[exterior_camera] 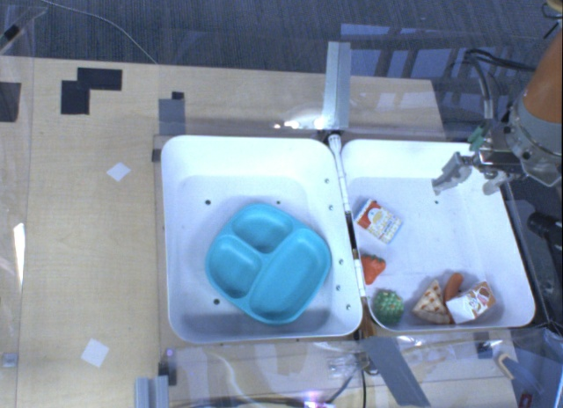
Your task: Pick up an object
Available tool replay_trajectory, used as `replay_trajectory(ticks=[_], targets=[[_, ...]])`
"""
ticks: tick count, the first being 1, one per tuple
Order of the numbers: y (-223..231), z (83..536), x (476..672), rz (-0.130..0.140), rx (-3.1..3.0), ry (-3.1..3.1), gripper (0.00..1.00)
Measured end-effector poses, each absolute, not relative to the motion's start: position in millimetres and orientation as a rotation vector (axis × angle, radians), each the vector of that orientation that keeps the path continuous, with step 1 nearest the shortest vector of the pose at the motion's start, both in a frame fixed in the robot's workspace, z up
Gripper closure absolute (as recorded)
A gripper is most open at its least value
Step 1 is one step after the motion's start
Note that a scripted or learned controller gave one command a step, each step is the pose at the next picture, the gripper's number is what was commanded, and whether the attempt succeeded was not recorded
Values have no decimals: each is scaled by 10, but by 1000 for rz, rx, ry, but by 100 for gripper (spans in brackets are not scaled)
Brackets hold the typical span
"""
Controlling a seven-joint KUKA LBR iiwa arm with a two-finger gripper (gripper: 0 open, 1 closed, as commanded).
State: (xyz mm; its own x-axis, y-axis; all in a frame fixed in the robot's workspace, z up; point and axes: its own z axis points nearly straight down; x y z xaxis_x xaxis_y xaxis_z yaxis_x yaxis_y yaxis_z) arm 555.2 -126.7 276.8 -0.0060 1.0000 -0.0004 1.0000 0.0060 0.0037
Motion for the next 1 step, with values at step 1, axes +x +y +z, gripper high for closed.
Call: replay_trajectory(ticks=[1], targets=[[-1206,1476,5074,1,2172,2269,0]])
